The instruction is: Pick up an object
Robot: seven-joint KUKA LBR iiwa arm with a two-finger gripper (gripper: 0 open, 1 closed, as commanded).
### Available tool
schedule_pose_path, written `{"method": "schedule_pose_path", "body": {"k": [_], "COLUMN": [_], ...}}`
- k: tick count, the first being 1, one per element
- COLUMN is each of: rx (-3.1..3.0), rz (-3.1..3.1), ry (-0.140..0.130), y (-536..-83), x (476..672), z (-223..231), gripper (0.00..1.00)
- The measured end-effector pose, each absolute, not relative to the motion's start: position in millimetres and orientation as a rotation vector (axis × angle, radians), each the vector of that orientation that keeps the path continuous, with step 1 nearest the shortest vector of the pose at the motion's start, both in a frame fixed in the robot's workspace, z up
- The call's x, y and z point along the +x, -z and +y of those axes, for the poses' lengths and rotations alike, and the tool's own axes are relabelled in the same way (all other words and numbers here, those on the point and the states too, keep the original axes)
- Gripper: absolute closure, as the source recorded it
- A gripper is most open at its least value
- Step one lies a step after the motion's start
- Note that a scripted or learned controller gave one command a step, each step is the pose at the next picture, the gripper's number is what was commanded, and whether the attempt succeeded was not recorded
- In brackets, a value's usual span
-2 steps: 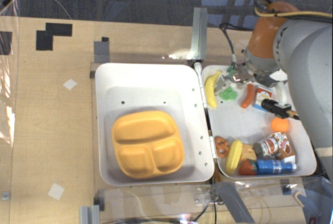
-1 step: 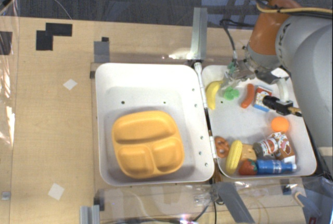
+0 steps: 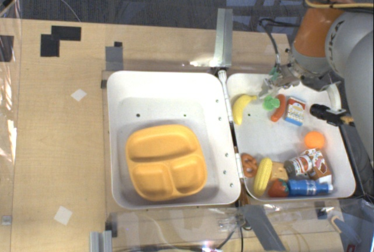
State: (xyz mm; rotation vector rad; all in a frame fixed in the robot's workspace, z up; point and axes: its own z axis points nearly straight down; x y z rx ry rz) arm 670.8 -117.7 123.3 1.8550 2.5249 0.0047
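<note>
My gripper (image 3: 273,85) hangs over the far part of the right bin (image 3: 279,138), reaching in from the right under the orange-banded wrist. Just below it lie a small green object (image 3: 270,103) and a red-orange sausage (image 3: 278,109). A yellow banana (image 3: 241,108) is to their left and a small red and blue carton (image 3: 295,111) to their right. I see nothing held in the gripper.
Nearer in the right bin lie an orange (image 3: 315,140), a pretzel (image 3: 249,164), a corn cob (image 3: 263,176), a printed can (image 3: 308,163), a blue bottle (image 3: 310,188) and a red fruit (image 3: 278,189). The left bin (image 3: 125,93) holds a yellow compartment tray (image 3: 166,160).
</note>
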Motion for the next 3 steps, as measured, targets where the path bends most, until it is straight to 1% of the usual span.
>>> {"method": "schedule_pose_path", "body": {"k": [1, 2, 3], "rx": [2.461, 2.464, 2.817], "rz": [1.945, 1.943, 1.399], "ry": [-0.011, -0.005, 0.007], "y": [-188.2, -186.5, -97.5], "x": [670.9, 669.9, 668.0], "z": [-53.6, -55.9, -84.4], "gripper": [1.00, 0.00, 0.00]}}
